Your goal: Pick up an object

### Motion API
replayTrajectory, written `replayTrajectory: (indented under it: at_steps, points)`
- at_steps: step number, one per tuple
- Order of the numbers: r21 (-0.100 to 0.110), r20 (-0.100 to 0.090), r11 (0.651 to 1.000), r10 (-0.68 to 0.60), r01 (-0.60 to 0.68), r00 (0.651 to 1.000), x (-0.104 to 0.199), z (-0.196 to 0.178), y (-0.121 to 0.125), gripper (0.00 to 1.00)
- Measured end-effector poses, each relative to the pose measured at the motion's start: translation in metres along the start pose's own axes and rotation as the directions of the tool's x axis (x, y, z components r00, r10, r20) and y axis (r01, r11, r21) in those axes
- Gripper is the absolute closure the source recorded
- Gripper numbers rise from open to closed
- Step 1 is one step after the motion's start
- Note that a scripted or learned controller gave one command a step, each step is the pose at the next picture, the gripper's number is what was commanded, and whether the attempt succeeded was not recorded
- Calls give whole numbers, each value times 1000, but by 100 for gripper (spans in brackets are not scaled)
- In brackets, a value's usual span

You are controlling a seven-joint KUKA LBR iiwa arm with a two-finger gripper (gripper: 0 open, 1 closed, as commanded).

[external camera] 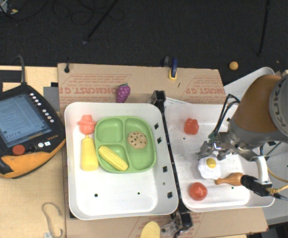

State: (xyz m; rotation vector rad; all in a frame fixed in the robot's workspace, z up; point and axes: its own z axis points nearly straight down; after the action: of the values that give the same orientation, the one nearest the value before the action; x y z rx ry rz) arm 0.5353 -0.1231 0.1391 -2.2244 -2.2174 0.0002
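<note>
While the gripper (214,150) hangs low in the right bin (233,198), just over the fried egg toy (209,168), nothing shows between its fingers and whether they are open cannot be told, so the pick looks not yet done. Cardboard (99,86) lines the bench under both bins; dark carpet (134,24) lies beyond.

Green divided plate (151,155), speckled tan cookie (137,140), yellow corn (113,158), possibly purple grapes (122,92)
</note>
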Motion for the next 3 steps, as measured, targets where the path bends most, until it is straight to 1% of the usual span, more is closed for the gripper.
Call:
replayTrajectory:
  at_steps: [1,2,3]
  points:
    - [-2,1,1000,6,-6,1000,-8,-45,-3,100]
    - [-3,1,1000,-3,3,1000,-9,-91,-3,100]
    - [-1,-1,1000,-7,7,1000,38,-97,34,100]
